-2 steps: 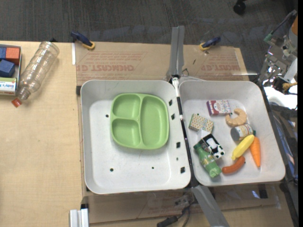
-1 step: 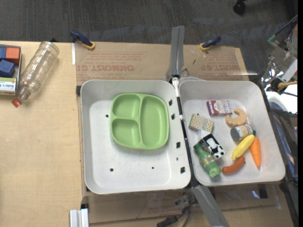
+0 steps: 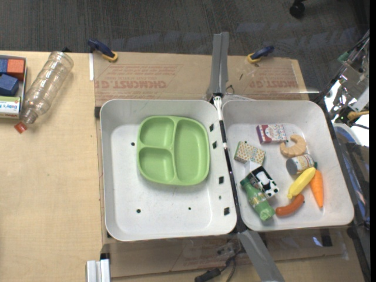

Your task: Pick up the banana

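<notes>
While the banana (image 3: 301, 181) lies untouched in the right bin (image 3: 338, 157), nothing is grasped yet, so the task looks barely begun; the hand's state I cannot tell. Reaching it calls for a descent between close neighbours: a carrot (image 3: 318, 189) just beside, a sausage (image 3: 290, 206) below, a small can (image 3: 296, 164) touching above. Left bin (image 3: 117, 175) holds a green divided plate (image 3: 174, 150).
</notes>
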Controlling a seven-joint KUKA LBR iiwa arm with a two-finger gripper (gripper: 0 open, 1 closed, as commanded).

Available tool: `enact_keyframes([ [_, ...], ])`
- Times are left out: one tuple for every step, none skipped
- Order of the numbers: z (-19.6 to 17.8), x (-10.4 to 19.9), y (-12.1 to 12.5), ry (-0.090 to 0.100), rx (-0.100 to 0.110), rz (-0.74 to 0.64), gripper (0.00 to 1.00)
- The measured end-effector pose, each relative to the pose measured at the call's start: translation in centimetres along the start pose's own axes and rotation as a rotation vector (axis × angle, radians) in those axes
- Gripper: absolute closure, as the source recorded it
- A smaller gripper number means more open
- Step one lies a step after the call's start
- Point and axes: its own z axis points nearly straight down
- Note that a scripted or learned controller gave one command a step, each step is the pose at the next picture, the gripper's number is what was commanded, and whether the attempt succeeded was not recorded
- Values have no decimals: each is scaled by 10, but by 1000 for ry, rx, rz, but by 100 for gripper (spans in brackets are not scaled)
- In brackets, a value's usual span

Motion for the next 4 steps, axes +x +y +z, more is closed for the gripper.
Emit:
enact_keyframes([
  [2, -22, -13, 0, -1, -41, 100],
  [17, -33, -22, 0, -1, -90, 100],
  [32, -21, -18, 0, -1, -204, 100],
  [9, -20, -21, 1, -3, -75, 100],
])
